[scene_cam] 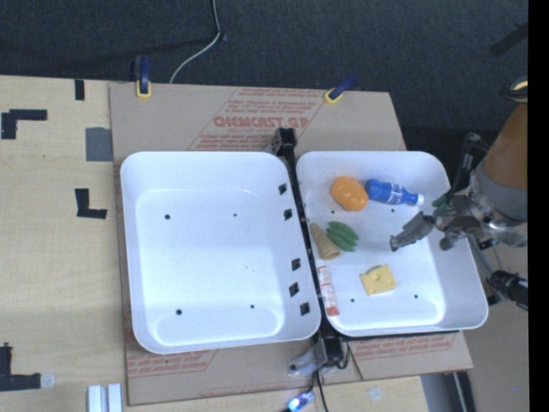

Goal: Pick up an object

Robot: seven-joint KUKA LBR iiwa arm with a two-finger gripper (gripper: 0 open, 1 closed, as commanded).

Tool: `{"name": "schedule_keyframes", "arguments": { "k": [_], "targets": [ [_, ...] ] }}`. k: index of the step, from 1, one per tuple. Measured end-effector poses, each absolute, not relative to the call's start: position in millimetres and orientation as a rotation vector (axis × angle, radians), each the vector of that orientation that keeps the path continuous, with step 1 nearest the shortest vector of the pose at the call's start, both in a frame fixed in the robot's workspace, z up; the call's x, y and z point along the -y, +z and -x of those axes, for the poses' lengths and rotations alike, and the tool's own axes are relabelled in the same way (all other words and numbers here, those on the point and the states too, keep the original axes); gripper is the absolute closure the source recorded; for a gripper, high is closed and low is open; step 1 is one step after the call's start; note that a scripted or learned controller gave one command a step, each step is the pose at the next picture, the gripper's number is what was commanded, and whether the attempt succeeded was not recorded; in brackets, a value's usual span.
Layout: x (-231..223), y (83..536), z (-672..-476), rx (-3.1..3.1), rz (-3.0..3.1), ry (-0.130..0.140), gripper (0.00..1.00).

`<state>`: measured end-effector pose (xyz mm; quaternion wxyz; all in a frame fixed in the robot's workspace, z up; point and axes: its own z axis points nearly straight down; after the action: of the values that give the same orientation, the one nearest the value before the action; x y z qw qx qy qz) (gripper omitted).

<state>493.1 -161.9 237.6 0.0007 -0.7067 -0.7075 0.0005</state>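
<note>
Camera view: gripper (pixel 422 230) hovers over the right bin (pixel 459 307), fingers spread apart, nothing between them. Relative to the gripper: yellow block (pixel 378 280) below-left on the bin floor; blue bottle (pixel 391 192) above-left; orange ball (pixel 349 193) touching the bottle's far end; green object (pixel 343 234) and tan piece (pixel 324 242) further left, together.
</note>
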Motion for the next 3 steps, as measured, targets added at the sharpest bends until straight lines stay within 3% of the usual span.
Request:
{"name": "schedule_keyframes", "arguments": {
  "k": [1, 2, 3],
  "targets": [
    [118.2, 112.9, -479.9, 2.214, 2.208, 0.01, 0.0],
    [139.3, 253.4, -513.9, 2.233, 2.228, -0.01, 0.0],
    [94.3, 167.1, -480.5, 2.216, 2.21, 0.009, 0.0]
  ]
}}
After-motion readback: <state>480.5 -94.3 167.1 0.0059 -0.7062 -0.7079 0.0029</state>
